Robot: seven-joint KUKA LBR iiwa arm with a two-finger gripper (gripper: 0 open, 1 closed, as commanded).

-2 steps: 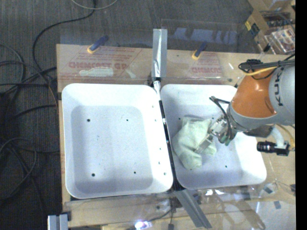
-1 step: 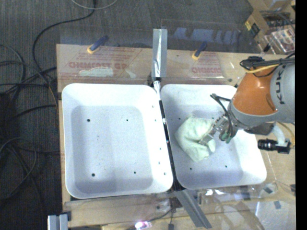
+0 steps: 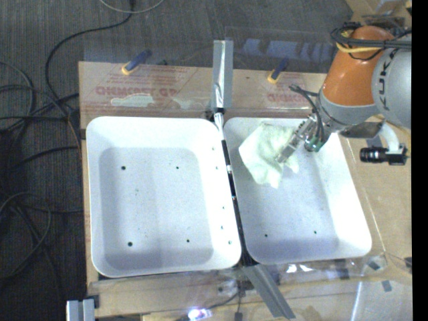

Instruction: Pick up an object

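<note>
Left bin: seen at 7 o'clock, bare white floor.
Right bin: pale green cloth lying crumpled at its 11 o'clock corner.
Gripper: lowered onto the cloth's 3 o'clock edge; finger state cannot be told.

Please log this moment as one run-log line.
hand: over pale green crumpled cloth | cloth: right white plastic bin, far end | grasp: unconfirmed

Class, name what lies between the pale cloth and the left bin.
In the camera view, the right bin's bare floor strip and the bins' touching rims separate the cloth from the left bin.
</note>
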